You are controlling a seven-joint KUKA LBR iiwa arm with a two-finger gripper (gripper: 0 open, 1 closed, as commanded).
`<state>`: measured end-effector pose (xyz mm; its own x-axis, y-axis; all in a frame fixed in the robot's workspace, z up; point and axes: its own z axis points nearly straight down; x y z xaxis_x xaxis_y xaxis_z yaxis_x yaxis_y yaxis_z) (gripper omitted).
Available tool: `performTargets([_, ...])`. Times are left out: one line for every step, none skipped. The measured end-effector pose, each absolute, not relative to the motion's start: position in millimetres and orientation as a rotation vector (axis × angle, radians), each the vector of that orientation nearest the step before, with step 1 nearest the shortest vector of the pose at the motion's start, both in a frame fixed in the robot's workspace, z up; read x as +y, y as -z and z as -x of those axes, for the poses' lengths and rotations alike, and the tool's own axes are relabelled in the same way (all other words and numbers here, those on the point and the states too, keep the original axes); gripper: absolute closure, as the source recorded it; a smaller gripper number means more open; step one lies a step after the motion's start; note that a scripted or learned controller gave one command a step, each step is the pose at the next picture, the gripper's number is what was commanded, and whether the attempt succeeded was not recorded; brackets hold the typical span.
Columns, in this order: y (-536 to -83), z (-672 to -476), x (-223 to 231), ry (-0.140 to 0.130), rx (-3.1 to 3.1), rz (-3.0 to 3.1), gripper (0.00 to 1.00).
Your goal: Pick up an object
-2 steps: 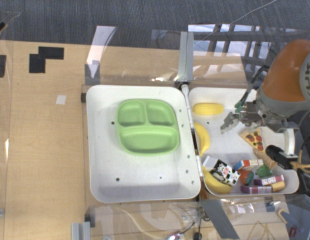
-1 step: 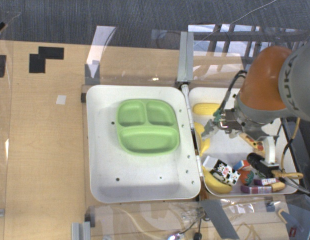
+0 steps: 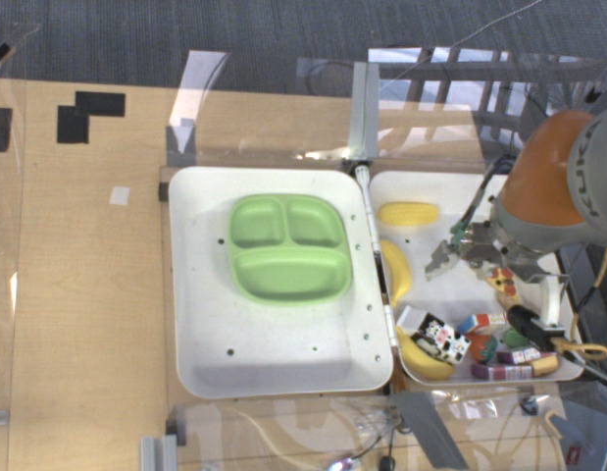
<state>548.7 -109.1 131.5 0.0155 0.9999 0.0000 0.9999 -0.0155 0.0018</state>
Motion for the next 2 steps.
performTargets([-91.1,-492.4,-126.2,-0.017,2.278,-2.144,0.0])
performTargets([-91.1,-550.6,-89.1,-0.02,2.327,-2.088,0.0])
